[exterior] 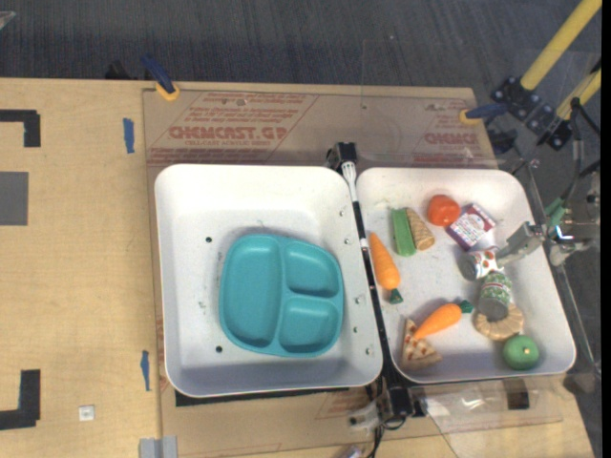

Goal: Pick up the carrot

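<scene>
Two orange plastic carrots lie in the right white bin (535,203): one (384,263) near its left wall, long axis running top to bottom; another (440,319) lying slantwise mid-bin. Gripper (520,241) at right edge; fingers' state cannot be told. Both carrots lie leftward.

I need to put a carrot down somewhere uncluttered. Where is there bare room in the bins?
Left bin: white floor all round the teal tray. Right bin: bare strip along its far edge. Crowded around both carrots.
</scene>
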`<state>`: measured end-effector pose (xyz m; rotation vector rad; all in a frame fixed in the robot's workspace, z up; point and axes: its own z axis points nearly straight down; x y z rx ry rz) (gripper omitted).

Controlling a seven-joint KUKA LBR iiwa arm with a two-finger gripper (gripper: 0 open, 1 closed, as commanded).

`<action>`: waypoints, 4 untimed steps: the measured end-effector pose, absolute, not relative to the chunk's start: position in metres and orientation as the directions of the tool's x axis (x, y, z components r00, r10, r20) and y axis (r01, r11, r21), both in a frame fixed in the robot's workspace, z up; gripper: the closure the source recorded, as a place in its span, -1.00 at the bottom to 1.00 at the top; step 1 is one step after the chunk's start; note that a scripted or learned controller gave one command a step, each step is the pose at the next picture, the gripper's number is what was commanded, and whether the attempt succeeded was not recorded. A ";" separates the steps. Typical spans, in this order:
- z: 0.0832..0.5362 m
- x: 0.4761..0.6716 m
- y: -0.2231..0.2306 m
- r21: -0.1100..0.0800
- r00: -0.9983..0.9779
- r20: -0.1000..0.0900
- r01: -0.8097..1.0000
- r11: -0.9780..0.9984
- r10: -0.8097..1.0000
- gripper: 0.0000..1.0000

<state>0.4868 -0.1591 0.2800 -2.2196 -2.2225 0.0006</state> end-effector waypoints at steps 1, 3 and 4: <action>0.198 0.479 -0.129 -0.005 0.045 0.002 0.999 -0.045 0.999 -1.00; 0.090 0.481 -0.100 0.005 -0.209 0.000 0.978 0.209 0.978 -1.00; 0.090 0.483 -0.099 0.010 -0.159 0.001 0.987 0.159 0.987 -1.00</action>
